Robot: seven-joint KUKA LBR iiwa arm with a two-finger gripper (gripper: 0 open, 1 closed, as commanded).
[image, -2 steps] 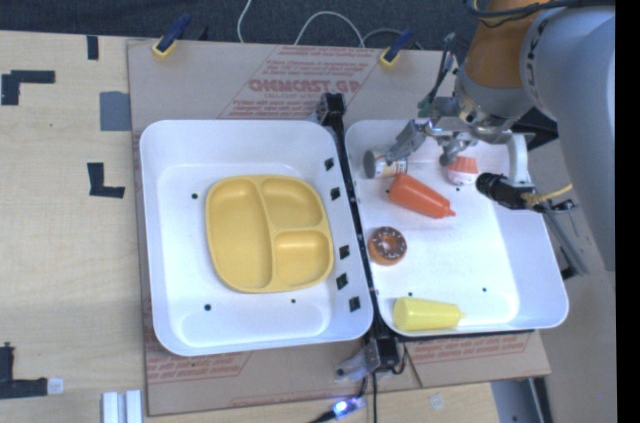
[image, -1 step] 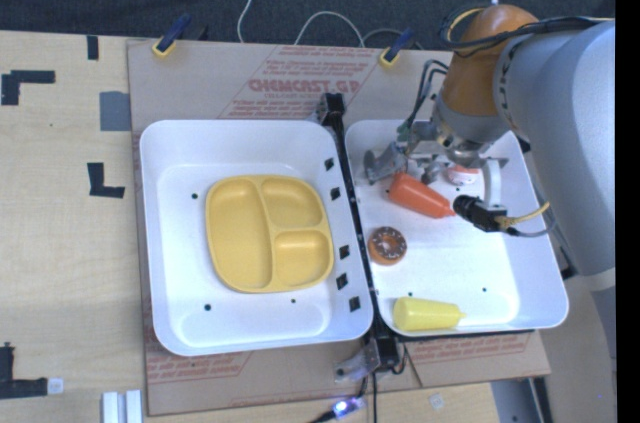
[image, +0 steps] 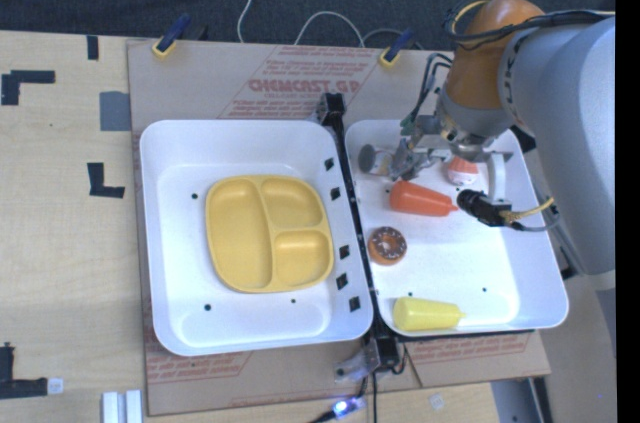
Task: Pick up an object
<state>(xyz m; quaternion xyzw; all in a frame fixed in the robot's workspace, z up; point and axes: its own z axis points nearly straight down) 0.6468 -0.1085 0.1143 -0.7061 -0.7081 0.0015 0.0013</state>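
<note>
Jaws on the gripper (image: 403,166) are too blurry to call, can't tell; it hangs just above the orange carrot (image: 420,200) in the right bin (image: 520,296), probably lining up a grab

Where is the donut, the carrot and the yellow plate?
donut (image: 387,245), camera view, on its frosted top.
carrot (image: 420,200), camera view, middle of its orange body.
yellow plate (image: 268,233), camera view, on the ridge between its compartments.
</note>
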